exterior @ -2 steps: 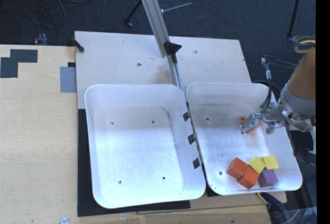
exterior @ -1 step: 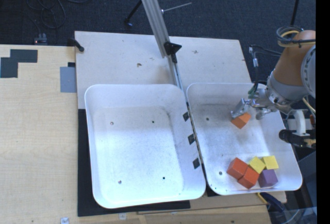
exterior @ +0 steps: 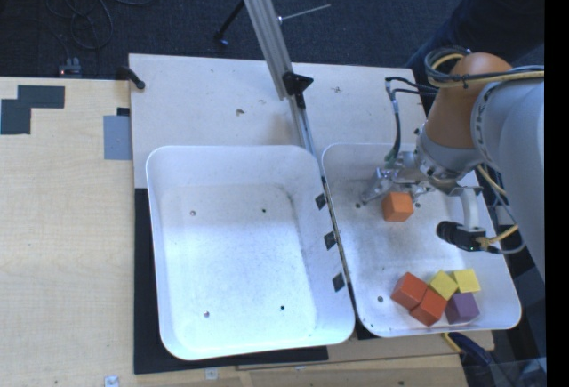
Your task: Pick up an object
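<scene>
Orange, and sitting directly under the gripper point(exterior: 402, 191), the small cube point(exterior: 397, 206) appears to be clamped between the fingers above the floor of the right bin point(exterior: 356, 198), towards its far end and well apart from the cluster of blocks point(exterior: 437, 294) in the near corner. To finish the lift well, I judge the arm should rise straight up and slowly, keeping the squeeze steady so the cube cannot pivot or slip, and staying away from the bin's walls.
</scene>
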You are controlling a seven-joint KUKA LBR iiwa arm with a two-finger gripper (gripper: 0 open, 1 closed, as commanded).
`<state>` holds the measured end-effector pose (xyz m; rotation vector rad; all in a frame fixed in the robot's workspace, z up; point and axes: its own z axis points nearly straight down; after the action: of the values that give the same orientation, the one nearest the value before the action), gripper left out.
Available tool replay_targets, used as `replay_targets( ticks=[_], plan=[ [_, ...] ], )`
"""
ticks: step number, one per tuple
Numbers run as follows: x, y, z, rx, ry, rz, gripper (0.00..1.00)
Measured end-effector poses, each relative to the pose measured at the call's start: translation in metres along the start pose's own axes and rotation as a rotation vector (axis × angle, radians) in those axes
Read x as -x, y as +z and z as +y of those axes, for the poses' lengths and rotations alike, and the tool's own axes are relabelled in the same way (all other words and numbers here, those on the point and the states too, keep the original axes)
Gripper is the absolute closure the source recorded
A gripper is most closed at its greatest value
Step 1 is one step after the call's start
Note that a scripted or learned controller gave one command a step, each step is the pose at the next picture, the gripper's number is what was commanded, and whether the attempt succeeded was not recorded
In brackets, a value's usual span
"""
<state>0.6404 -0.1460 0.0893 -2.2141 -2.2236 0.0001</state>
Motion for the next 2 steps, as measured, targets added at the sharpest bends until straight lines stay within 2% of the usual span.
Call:
replay_targets(
  ticks=[1, 2],
  plan=[
    [0.001, -0.01, -0.001, -0.004, -0.003, -0.002, 1.0],
    [-0.102, -0.105, -0.044, 0.003, -0.002, 0.002, 1.0]
  ],
)
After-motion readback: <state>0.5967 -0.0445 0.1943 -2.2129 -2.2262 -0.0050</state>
